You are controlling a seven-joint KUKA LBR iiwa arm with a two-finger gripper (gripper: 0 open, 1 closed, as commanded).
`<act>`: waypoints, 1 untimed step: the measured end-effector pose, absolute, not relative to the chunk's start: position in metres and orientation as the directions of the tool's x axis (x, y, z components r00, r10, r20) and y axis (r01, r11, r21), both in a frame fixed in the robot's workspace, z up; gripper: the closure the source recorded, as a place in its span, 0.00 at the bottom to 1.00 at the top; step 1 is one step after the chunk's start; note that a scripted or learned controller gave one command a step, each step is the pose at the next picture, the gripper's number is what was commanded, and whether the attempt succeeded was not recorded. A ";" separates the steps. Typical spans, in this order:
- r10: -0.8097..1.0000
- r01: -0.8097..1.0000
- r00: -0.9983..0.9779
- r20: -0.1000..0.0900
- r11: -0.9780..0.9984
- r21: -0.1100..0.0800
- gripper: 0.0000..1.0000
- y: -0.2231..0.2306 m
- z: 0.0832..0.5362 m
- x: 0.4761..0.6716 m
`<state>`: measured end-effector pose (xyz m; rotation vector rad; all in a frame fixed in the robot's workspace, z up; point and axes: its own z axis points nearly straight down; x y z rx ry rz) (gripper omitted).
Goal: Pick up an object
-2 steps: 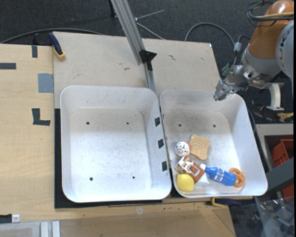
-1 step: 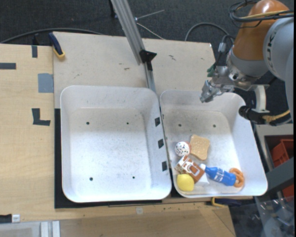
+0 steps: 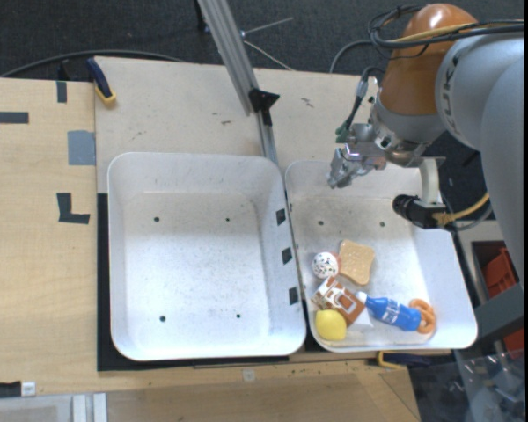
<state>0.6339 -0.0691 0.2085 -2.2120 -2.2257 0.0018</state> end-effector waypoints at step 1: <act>1.000 1.000 -0.006 0.002 0.006 -0.003 1.00 -0.018 0.202 0.628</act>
